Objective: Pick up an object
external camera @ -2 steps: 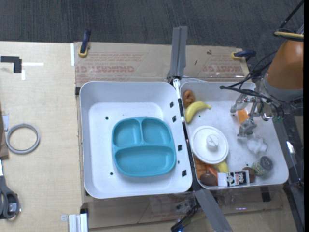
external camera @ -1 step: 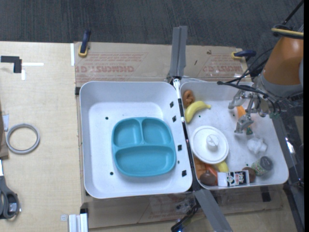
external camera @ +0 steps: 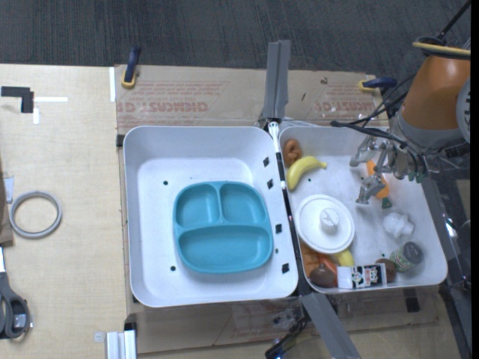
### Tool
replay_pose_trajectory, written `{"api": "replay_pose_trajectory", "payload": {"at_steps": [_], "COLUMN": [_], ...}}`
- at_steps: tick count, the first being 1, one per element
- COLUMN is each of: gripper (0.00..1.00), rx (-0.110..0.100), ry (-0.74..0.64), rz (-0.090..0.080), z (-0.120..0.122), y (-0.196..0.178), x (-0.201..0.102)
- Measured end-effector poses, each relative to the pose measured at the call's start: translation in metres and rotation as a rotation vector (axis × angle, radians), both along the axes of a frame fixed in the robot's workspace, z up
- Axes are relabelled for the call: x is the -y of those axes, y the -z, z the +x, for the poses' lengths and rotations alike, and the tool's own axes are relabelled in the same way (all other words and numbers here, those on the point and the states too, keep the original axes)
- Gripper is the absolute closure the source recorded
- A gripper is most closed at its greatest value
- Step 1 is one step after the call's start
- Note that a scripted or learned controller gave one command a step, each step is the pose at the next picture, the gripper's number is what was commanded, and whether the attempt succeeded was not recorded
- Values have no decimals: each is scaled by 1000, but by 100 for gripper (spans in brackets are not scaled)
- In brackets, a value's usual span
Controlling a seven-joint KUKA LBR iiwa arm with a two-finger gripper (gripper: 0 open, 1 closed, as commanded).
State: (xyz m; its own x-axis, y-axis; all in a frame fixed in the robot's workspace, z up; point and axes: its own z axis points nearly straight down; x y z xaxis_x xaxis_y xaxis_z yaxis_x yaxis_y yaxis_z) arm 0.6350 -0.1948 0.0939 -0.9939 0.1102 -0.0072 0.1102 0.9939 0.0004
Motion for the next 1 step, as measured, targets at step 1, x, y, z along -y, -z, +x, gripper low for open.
{"api": "replay_pose_trajectory", "payload": {"at_steps": [1], "gripper": [100], "rx": [7], "ry": [-1], "rz": [-2], "z": [2], "y": [-11], "x": [0]}}
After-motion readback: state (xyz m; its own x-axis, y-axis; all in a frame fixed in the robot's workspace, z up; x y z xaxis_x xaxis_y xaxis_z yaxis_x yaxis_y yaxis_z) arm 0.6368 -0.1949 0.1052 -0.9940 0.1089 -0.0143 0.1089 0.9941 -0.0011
